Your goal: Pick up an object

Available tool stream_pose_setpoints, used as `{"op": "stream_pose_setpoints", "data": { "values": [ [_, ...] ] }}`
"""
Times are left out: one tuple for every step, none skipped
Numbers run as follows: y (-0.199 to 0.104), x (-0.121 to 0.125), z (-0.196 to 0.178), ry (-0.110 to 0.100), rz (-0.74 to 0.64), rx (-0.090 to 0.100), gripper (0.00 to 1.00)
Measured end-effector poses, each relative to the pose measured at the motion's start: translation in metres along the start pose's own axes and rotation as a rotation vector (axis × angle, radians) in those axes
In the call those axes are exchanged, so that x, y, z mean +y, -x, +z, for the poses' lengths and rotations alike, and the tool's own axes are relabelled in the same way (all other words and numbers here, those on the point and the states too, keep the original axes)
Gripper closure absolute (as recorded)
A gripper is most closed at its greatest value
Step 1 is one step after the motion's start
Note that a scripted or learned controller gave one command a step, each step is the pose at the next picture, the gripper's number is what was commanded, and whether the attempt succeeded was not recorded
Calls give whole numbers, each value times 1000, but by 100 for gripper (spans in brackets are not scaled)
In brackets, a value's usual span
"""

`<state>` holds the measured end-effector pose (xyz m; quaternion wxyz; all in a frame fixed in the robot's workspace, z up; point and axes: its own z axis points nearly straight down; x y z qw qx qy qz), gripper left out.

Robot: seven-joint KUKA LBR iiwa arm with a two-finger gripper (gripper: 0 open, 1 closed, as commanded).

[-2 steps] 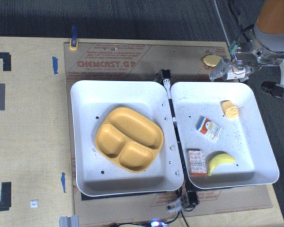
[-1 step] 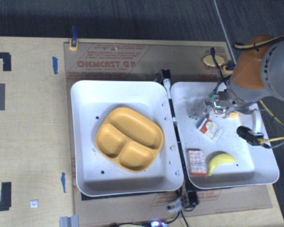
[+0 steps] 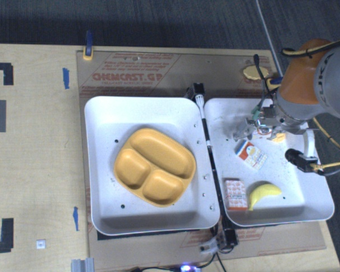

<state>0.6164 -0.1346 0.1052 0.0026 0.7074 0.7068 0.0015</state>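
Grey arm (image 3: 323, 78) hangs over the right bin (image 3: 324, 209), gripper (image 3: 259, 123) low near the back, and I can't tell if the claw is wide or narrow. Yellow tray (image 3: 154, 166) sits in the left bin (image 3: 102, 123). Banana (image 3: 264, 194) lies up front on the right: likely light, slick and curved, so pinch across its middle. Small carton (image 3: 250, 153) lies between them.

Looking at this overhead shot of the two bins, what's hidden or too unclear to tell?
- Pincer in the camera view: small and cluttered by cables and fittings, so its state is unreadable.
- Arm: cut off by the right edge.
- Small box and card in the right bin: print too small to read.
- Something orange beside the pincer: mostly hidden under the wrist.
- Yellow tray: covers much of the left bin floor.
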Motion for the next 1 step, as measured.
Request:
{"op": "stream_pose_setpoints", "data": {
  "values": [
    [-104, -78, -80, -8, -2, 3, 100]
  ]
}}
